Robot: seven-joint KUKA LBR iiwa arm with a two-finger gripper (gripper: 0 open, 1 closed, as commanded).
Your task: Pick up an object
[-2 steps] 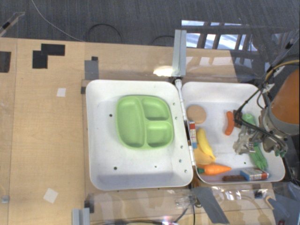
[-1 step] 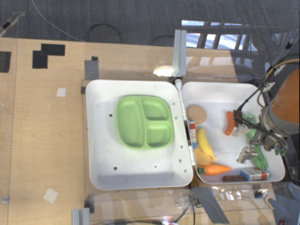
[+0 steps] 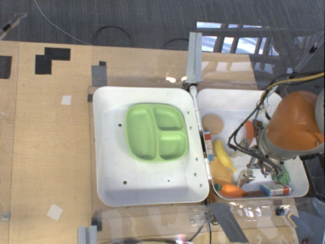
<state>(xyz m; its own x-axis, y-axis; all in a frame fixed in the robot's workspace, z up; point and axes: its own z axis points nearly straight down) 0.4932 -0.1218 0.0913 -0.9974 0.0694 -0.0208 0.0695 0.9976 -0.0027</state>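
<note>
The banana [image 3: 223, 155] lies in the right bin [image 3: 228, 101], close to its left wall, and it looks like an easy thing to pick. A round tan thing [image 3: 213, 123] sits just behind it, toward the bin's back edge. An orange carrot-like toy [image 3: 233, 190] lies at the front edge, and a small box [image 3: 274, 189] with blue and red on it lies near the front right corner. The writing on the box is too small to read. The gripper [image 3: 250, 173] hangs low over the middle of this bin, just beside the banana, likely ready to grab something. I cannot tell how it is set. A green plate with three parts [image 3: 156, 132] rests in the middle of the left bin [image 3: 109, 136].
</note>
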